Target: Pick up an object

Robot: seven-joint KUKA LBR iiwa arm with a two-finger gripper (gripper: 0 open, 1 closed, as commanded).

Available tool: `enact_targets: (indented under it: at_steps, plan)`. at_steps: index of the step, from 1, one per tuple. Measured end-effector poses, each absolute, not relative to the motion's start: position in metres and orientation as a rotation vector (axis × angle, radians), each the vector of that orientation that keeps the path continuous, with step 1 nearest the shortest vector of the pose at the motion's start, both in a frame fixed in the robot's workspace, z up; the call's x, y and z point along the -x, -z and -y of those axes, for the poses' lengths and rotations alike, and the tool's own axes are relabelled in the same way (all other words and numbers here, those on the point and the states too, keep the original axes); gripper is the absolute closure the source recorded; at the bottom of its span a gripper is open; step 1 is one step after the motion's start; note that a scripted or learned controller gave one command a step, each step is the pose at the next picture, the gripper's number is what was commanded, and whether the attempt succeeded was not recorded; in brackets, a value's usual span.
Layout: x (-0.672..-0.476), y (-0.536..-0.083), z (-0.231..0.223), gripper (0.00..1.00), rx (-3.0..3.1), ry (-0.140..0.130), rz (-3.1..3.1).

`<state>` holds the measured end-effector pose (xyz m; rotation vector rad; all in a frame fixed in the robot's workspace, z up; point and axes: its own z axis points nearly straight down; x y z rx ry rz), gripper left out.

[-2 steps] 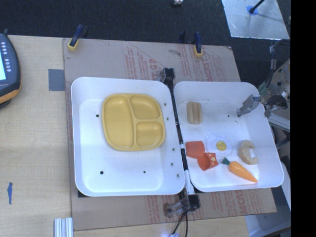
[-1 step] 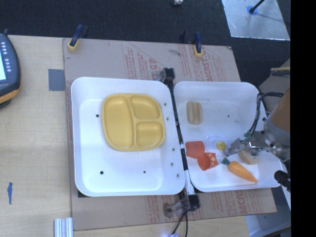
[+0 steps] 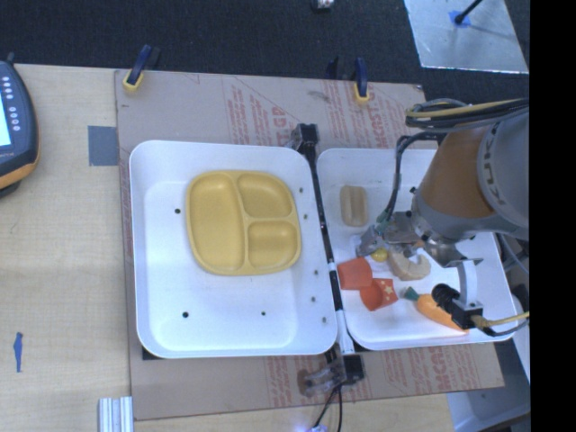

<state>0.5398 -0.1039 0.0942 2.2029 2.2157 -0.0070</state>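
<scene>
A wooden bench (image 3: 63,268) bearing two white bins was viewed from above. The gripper (image 3: 396,241) was lowered into the right bin (image 3: 378,336); its state could not be told. A tan block (image 3: 354,205) lay just left of it, red pieces (image 3: 367,282) below it, a carrot (image 3: 435,311) below-right. A yellow divided plate (image 3: 243,221) was seen well left, in the left bin (image 3: 162,322).
</scene>
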Motion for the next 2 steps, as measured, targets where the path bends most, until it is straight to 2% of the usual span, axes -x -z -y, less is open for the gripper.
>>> enact_targets:
  at_steps: [1, 2]
  plan:
    - [-0.538, -0.104, 0.103, 1.0, -2.216, 0.002, -2.224]
    - [-0.58, -0.205, 0.036, 1.0, -2.207, -0.009, -2.23]
